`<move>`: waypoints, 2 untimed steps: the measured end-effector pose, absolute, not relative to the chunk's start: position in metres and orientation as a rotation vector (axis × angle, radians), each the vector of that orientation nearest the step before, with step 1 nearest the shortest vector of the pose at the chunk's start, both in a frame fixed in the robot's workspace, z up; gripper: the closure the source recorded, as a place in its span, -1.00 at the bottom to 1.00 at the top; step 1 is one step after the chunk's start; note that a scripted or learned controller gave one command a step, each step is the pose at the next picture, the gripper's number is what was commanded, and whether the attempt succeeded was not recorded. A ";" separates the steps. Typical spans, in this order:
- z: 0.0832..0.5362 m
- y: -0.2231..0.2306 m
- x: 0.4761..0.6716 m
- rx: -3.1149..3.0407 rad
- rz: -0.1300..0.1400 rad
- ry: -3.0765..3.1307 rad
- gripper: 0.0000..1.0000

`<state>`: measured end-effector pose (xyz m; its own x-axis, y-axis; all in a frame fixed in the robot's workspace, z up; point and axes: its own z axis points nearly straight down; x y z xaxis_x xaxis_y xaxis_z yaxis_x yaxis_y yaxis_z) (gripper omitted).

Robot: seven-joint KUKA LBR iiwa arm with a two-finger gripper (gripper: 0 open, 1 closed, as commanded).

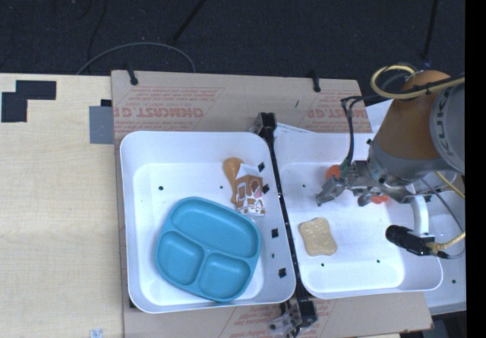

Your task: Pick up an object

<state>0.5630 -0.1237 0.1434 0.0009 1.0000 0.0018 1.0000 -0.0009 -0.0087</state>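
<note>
Just beside the bread slice [317, 237] in the right bin [425, 283], the hand [332, 190] hangs with fingers I cannot tell are apart or together, so it should go straight down over the bread before squeezing.

A blue divided tray [207, 247] with three compartments lies flat in the left bin [140, 177], near its front and turned at a slant. Just beyond it, a small white packet with brown print [250, 197] sits against a tan, pear-shaped piece [232, 169]. In the right bin [357, 277], a pale slice of bread [317, 237] lies flat near the left wall.
</note>
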 end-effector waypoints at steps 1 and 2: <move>0.156 -0.125 0.564 -2.224 0.005 -2.213 1.00; 0.218 -0.130 0.560 -2.228 -0.003 -2.219 1.00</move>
<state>0.5599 -0.1300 0.2177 0.0043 1.0000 -0.0009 1.0000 -0.0043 0.0035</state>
